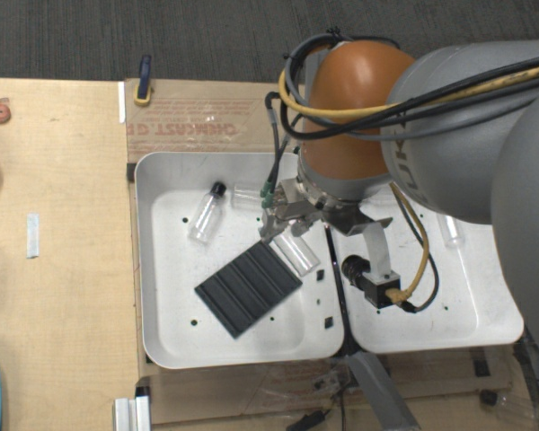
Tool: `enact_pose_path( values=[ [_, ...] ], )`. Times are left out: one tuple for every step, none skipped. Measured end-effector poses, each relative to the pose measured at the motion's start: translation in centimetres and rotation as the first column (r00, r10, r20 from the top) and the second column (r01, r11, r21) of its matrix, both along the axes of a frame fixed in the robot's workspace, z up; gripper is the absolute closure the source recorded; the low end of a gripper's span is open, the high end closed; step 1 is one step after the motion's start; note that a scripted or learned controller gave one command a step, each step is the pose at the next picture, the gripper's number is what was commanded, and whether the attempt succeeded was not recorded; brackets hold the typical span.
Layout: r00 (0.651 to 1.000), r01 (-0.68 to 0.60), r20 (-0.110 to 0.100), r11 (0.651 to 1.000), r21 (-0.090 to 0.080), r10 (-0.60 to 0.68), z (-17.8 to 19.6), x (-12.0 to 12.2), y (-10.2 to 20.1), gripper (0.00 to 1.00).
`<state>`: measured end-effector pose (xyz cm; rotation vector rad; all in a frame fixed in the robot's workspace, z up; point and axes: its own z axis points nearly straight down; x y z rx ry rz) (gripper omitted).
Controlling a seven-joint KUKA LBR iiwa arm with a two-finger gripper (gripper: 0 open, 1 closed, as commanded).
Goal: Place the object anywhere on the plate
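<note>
The orange band (355,106) of the arm looms nearest you, parked over the seam between the two bins so the hand (283,218) hangs above the left bin (153,241). You cannot tell whether it is apart or together. In that bin lie a black ribbed plate (247,287), a clear vial with a black cap (207,212) well apart from it, and a clear tube (296,251) touching the plate's upper corner. The tube, probably your object, isn't visibly gripped.
</note>
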<state>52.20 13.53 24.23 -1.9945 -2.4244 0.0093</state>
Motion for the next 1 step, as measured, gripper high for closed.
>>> enact_pose_path(
  values=[
    [1.000, 0.000, 0.001, 1.000, 0.000, 0.000, 0.03, 0.05, 0.00, 0.00]
  ],
)
